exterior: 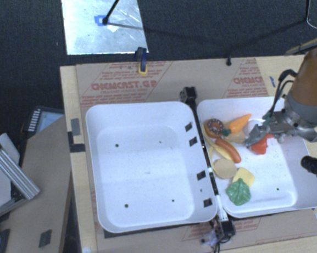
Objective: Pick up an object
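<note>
On the table (159, 73), a brown board printed with the red word "CHEMCAST" and further letters that read roughly "GP", repeated at a slant near its far edge, sit two shallow white plastic bins side by side. The left white bin (145, 163) fills the table's left and middle; the right white bin (296, 188) lies against its right side, the two joined along a dark hinge strip with black clips (202, 174). The toy food lies gathered in the right bin's near-left half: a round brown doughnut-like piece with speckles (215, 127), an orange carrot-shaped piece (239, 123), a red sausage-shaped piece (229, 149), a pale tan round piece (225, 168), a yellow chunk (244, 175) and a green leafy piece (239, 192) toward the bin's front edge. The grey end effector (255, 138) hangs over the right bin's middle, just above a small red-orange piece (260, 145); I cannot tell whether its tips are apart or together, nor whether they touch that piece. A blue and yellow clamp (142, 61) grips the table's far edge.
</note>
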{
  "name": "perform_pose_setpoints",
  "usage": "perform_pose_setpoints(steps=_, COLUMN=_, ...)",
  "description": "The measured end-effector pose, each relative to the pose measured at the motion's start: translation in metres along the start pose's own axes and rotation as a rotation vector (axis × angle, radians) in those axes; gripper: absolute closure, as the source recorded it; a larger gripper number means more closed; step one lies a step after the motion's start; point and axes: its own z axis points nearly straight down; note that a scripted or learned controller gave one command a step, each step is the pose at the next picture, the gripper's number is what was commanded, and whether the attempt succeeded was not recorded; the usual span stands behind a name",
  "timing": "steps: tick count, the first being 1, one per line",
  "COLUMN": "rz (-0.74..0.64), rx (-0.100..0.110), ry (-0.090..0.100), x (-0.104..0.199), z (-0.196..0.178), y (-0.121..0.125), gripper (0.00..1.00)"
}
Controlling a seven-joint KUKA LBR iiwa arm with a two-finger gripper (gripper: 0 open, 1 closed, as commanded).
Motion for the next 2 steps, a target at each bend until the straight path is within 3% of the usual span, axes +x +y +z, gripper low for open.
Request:
perform_pose_setpoints(steps=1, rz=-0.004, rx=0.008, ry=0.003, x=0.032, z=0.116, y=0.021, gripper=0.0)
perform_pose_setpoints(steps=2, rz=0.0, rx=-0.001, ry=0.0, x=0.029, z=0.099, y=0.023, gripper=1.0)
